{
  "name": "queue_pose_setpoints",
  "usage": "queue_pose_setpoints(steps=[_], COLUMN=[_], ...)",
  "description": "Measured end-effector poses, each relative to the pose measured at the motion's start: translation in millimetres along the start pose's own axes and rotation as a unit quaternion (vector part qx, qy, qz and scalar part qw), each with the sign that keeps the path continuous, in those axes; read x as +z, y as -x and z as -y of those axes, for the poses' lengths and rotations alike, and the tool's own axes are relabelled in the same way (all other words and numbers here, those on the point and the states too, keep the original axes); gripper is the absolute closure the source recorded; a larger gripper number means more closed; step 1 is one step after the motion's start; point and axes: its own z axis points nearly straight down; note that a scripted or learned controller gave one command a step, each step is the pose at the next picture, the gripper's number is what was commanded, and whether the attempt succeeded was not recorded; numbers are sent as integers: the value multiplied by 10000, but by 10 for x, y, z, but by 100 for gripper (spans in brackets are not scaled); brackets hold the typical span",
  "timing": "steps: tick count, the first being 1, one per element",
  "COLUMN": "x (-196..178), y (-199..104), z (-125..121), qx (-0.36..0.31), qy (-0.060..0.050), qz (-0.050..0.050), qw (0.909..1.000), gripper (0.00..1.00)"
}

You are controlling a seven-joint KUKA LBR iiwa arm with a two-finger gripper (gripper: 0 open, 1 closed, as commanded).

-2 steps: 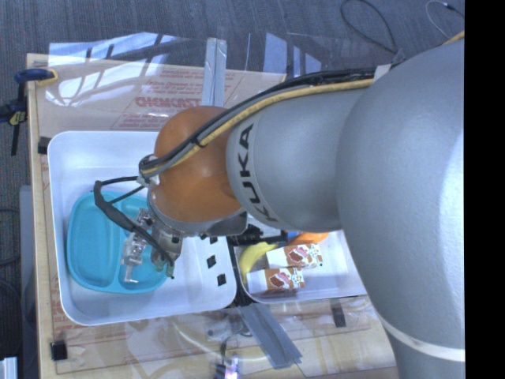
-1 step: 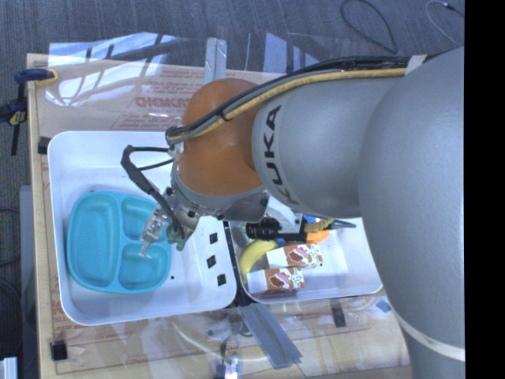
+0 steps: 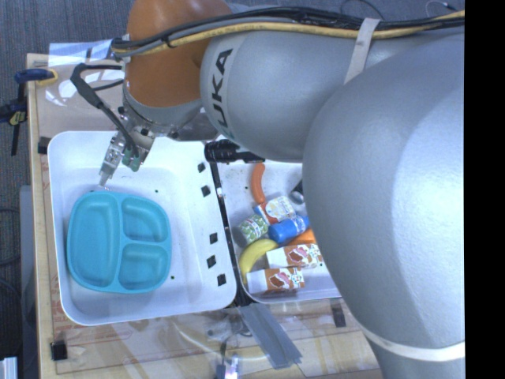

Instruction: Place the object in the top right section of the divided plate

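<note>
While poised above the plate (image 3: 118,243), hand (image 3: 110,166) grip unreadable; nothing placed, top right section unfilled.

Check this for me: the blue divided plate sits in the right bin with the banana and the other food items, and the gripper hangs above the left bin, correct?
Not quite. The camera view shows the blue divided plate in the left bin, apart from the banana and other items in the right bin. The gripper does hang above the left bin.
</note>
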Motion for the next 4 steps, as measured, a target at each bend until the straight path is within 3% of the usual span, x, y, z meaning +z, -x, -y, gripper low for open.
queue_pose_setpoints(steps=[1, 2, 3, 4], x=[-1907, -1888, 161, 507], y=[42, 242, -216, -969], z=[-460, -585, -310, 68], qx=[64, 721, 782, 2407], qy=[8, 0, -17, -33], qz=[12, 7, -7, -17], qw=[10000, 9974, 9969, 9706], gripper=[100, 100, 100, 100])
